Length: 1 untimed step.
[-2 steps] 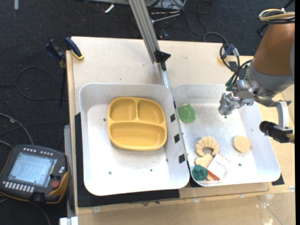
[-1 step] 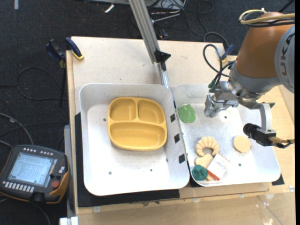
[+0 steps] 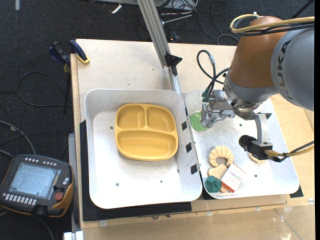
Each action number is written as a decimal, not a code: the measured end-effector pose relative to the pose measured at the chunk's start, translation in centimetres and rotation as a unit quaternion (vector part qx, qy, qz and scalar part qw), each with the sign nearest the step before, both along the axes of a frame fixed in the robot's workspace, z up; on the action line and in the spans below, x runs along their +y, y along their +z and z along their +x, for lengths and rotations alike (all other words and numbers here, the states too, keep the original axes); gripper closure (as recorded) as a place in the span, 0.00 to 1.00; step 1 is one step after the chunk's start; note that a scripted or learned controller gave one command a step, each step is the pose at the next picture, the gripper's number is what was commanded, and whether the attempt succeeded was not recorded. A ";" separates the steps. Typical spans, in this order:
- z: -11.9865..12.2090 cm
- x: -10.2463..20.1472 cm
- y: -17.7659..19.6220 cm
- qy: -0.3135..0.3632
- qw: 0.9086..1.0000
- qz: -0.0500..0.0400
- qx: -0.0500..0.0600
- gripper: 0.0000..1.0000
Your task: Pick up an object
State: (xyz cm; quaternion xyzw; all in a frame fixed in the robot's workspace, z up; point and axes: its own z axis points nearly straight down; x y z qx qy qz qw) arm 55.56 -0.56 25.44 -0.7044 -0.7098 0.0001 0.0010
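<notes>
Blocking much of the right bin, the arm hides that bin's upper part, and its wrist covers most of a green object by the bin's left wall. That object's shape and heading are hard to make out. The gripper sits low just right of the green object, apparently touching it; whether it is wide, narrow or holding anything cannot be told. Near the bin's front lie a tan ring toy, a dark green piece and a red-and-white packet, its long axis slanting from lower left to upper right. A yellow tray lies flat in the left bin, its long side running left to right.
</notes>
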 end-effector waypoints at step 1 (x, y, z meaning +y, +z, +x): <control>-1.9 5.8 0.1 0.000 1.000 0.001 0.000 1.00</control>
